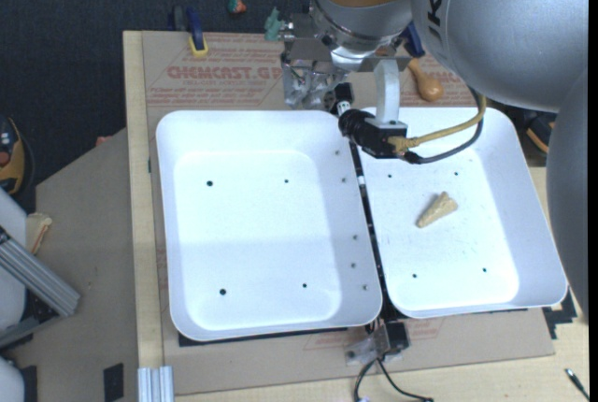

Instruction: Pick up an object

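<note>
Starting at the arm's metal two-finger gripper (306,90): hangs just past the far rim of the shallow white plastic bin on the arm's side (467,260), off its far corner toward the seam. Cannot tell whether open or closed, being seen from above under the bulk of the wrist. Shows nothing in its grasp. Probably parked there to keep the camera's sight of that bin clear, though that is a judgement. Moving outward, inside that bin and about mid-floor, well apart from the gripper: a small tan wedge-shaped scrap (436,210), lying flat and slanted, touching no wall, so open to a straight descent from above. Looks light and narrow, so likely to skid or tip if pinched off-centre. Beside that bin across the seam, a matching second white bin (252,232). Under both, and reaching past that bin's far rim, a pale wooden board with red lettering (234,73).
</note>
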